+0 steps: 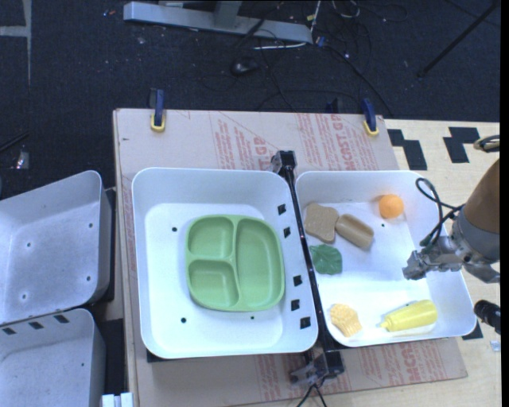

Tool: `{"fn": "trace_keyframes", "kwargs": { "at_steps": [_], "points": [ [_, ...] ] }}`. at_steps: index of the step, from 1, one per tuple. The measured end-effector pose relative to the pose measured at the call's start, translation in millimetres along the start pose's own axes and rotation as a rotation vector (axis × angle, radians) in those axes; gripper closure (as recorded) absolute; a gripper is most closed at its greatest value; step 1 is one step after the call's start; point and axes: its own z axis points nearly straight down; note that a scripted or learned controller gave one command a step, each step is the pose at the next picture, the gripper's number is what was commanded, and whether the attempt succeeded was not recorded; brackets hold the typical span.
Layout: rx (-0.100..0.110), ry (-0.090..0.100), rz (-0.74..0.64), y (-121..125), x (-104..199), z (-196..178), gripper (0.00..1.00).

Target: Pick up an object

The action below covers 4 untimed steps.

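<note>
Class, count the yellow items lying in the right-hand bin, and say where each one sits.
2. The yellow corn piece lies near the right bin's front edge; the yellow banana-like piece lies to its right, below the gripper. The arm may hide others.

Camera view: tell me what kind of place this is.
Probably a robot lab test bench: two white bins clamped to a board, toy food such as an orange, and a robot arm's tool reaching in.

Dark speckled floor (71,63) behind, black cables (374,71) trailing across. Grey metal bar (215,22) at top. Cardboard-covered worktop (231,139), red print, two blue-yellow clamps (158,110) on far edge. Spare white bins (48,238) at left. Even light.
</note>
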Motion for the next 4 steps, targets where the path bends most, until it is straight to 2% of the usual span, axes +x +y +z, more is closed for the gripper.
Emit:
{"fn": "trace_keyframes", "kwargs": {
  "at_steps": [1,2,3,4],
  "points": [
    [-0.005,-0.002,-0.004,10,5,-56,1.0],
    [-0.002,-0.001,-0.003,11,5,-72,1.0],
    [0.002,0.002,-0.007,16,65,-68,1.0],
    [0.0,0.002,-0.008,26,112,-68,1.0]
  ]
}}
